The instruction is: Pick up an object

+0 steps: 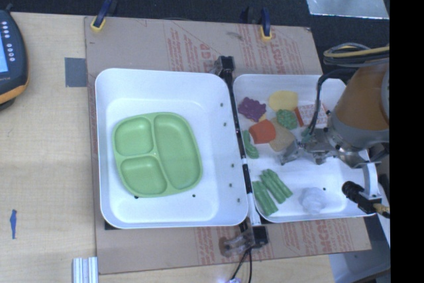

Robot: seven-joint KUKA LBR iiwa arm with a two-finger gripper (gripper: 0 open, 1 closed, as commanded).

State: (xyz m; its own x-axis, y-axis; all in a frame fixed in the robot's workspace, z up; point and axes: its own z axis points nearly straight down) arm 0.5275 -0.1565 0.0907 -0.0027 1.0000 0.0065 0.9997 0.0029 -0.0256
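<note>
Crowding is the risk: jaws (291, 154), state unclear from here, sit low in the right bin (291, 210) beside the tan piece (283, 140) and orange block (263, 131), so a close could nudge neighbours or pinch nothing.

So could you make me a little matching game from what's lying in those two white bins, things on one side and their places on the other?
Things:
1. green divided plate
2. purple toy
3. green bean pieces
4. gripper

Places:
A. right bin, near its front edge
B. left bin
C. right bin, middle, beside the heap of toys
D. right bin, back left corner

Pairs: 1-B, 2-D, 3-A, 4-C
</note>
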